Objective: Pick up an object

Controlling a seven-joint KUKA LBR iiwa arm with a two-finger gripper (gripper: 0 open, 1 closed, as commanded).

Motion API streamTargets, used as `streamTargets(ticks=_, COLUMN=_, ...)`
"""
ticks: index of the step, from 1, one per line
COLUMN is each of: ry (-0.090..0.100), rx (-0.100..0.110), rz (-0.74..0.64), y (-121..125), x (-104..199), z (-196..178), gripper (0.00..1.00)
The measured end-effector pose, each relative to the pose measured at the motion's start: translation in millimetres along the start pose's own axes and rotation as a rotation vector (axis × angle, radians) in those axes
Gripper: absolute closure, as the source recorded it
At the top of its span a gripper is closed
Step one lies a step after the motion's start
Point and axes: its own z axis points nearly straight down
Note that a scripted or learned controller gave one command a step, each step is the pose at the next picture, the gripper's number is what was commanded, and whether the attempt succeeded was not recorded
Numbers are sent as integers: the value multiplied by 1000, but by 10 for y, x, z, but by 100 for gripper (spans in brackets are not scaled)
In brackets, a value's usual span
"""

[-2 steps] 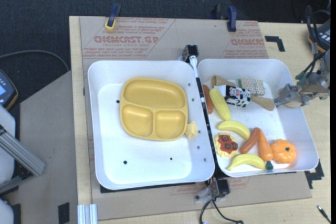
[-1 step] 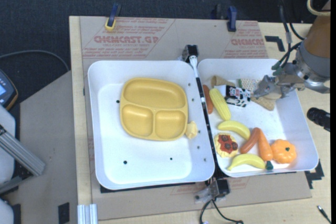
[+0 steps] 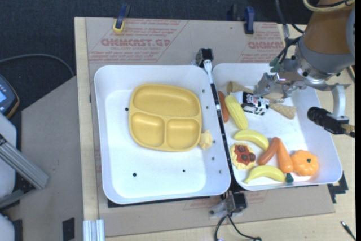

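Hovering low in the right bin (image 3: 330, 138), gripper (image 3: 267, 87) poised at the far end, finger state impossible to tell. Sitting just beside and below the tip, a small black-and-white toy (image 3: 255, 103), nearest candidate; lying further left, the corn cob (image 3: 237, 112), long axis running along the bin's length.

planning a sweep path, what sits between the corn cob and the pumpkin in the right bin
In the camera view, between the corn cob and the pumpkin lie a banana, a sausage and a carrot.
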Motion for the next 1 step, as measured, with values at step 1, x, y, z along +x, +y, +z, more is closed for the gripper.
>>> streamTargets(ticks=1, ry=0, rx=-2, rz=-1, y=445, x=438, z=-26, gripper=100)
